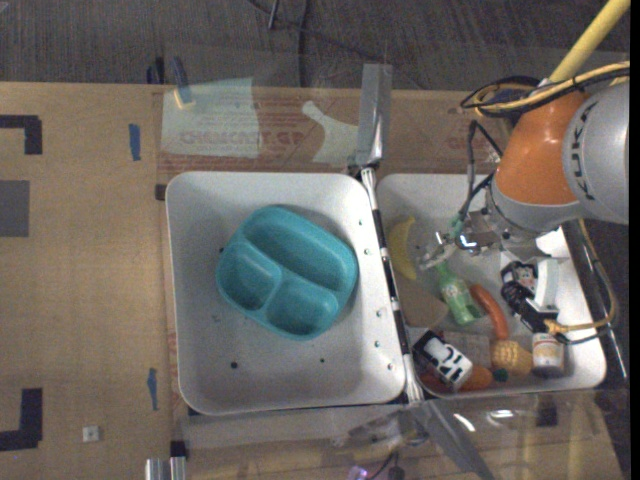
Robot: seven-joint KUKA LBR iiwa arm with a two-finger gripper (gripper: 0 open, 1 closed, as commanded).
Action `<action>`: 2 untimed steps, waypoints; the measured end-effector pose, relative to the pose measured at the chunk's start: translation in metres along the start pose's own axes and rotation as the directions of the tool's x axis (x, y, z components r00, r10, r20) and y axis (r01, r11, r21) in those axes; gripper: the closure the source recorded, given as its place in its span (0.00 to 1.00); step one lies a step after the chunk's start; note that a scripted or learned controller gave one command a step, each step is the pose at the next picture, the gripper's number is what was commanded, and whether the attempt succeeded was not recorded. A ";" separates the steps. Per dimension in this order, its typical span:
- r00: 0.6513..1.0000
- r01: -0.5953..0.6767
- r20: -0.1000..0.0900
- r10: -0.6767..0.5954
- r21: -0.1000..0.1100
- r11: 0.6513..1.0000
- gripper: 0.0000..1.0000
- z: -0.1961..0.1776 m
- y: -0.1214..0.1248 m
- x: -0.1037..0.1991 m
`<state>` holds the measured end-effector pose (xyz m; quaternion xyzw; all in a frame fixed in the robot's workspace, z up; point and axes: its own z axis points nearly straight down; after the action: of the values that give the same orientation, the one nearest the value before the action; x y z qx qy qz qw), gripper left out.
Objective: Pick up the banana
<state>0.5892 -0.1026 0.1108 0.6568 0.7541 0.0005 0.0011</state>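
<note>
The banana point(402, 248) lies in the right bin point(425, 196), in its upper left part, close against the wall that it shares with the left bin point(200, 368). It is pale yellow and curved, and its length runs roughly along that wall.

The gripper point(432, 251) sits over the same bin, just beside the banana on the banana's right. Its metal tip points left and slightly downward in the view, toward the fruit. I cannot tell whether the jaws are spread or pressed together: the tip shows as a small bright shape with no clear gap. Nothing can be seen pinched in it, and whether the tip touches the banana cannot be told. The arm point(540, 163), with its orange band, comes in from the right above the bin's upper right corner.

Below the gripper a green bottle point(458, 299) lies tilted. An orange-red piece point(492, 310) lies just to its right. Nearer the bin's lower edge are a black-and-white box point(443, 358), a yellow cob point(511, 356) and a small jar point(546, 352). All 5 are apart from the banana.

The left bin holds 1 thing, a teal plate point(288, 268) with 3 compartments, set near its middle. Both bins rest on a brown bench point(80, 298).
</note>
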 end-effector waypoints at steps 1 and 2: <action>1.000 -0.030 -0.001 0.030 -0.009 1.000 0.00 0.020 -0.015 -0.005; 0.981 0.193 0.002 -0.193 -0.002 0.981 0.00 -0.070 0.052 -0.035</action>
<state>0.6455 -0.1300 0.1806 0.5806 0.8142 0.0007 0.0024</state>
